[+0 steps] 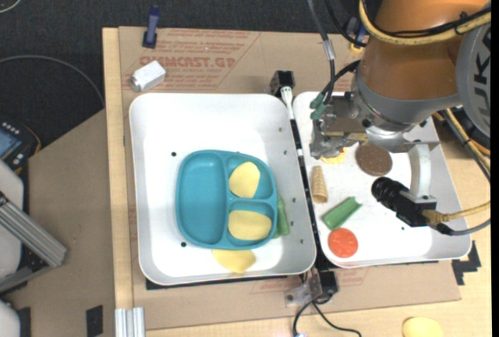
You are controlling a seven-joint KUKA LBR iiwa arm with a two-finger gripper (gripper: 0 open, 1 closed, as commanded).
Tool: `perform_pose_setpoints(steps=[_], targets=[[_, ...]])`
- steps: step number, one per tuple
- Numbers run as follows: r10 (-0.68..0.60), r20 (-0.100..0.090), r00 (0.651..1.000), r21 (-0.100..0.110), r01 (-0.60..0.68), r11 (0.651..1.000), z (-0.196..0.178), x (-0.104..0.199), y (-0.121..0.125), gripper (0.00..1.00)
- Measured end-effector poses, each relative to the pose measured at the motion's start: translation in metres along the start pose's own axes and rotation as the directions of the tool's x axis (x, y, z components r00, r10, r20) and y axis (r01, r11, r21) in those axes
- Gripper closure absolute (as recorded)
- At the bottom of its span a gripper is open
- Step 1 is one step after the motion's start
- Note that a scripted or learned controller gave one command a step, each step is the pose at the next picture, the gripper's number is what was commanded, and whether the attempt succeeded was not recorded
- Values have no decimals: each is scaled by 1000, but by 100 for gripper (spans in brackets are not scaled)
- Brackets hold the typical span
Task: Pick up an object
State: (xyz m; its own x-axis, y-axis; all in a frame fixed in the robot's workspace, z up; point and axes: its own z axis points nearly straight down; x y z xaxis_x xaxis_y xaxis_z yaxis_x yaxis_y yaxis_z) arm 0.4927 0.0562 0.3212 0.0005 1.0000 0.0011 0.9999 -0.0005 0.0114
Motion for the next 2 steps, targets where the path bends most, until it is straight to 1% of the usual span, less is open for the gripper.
perform_pose_setpoints(steps=[1, 2], targets=[[10, 3, 1000, 18, -10, 1000, 44, -88, -15, 100], [-7, 0, 1000, 5, 7, 1000, 5, -14, -10, 100]])
